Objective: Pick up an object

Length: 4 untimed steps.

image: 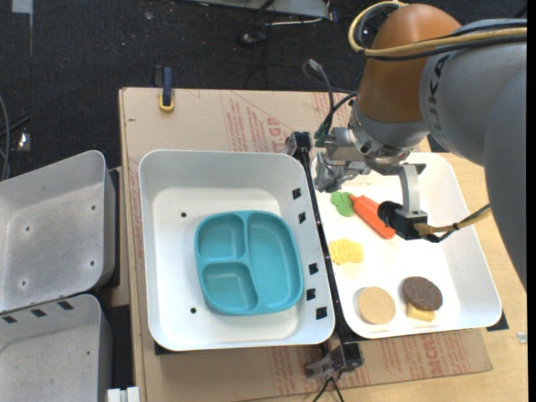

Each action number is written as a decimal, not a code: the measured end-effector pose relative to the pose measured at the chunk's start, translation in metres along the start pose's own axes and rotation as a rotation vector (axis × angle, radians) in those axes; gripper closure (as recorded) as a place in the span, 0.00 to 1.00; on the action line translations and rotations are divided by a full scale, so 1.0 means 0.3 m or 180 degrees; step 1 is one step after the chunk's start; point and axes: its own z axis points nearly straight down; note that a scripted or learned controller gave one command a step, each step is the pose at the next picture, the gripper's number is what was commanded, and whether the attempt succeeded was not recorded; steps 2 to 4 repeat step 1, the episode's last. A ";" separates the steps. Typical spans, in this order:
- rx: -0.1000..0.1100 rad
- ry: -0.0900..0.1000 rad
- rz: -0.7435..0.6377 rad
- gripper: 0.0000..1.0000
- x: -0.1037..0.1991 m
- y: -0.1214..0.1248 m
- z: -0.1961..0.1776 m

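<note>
Nearest the viewer, in the right-hand shallow white bin (456, 249), lie a flat tan round disc (376, 305) and, just beside it, a dark brown round disc (421, 291) resting partly on a small tan piece. A little farther back sits a ridged yellow toy piece (346, 251) close to the bin's left wall. Beyond that lies the likely target, a toy carrot (368, 214): a smooth orange tapered body, probably plastic, with a lumpy green leaf end pointing up-left, lying flat and slanted across the bin floor. Farthest back, the grey arm's two-finger gripper (333, 174) hangs low over the bin's upper-left corner, just beyond the carrot's green end; whether it is open or closed cannot be told, and nothing is seen in its grasp. The main risk looks to be position: the gripper sits very near the bin wall and off the carrot's middle, so a descent here could strike the rim or pinch only the leaf tip, letting the smooth carrot pivot or slip free. The left-hand white bin (167, 182) holds a teal three-compartment plate (249, 262).
</note>
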 end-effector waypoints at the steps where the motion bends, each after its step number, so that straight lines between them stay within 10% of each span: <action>1: 0.0002 0.0000 -0.0006 1.00 0.157 0.020 0.024; 4: 0.0002 0.0000 -0.0006 1.00 0.157 0.020 0.024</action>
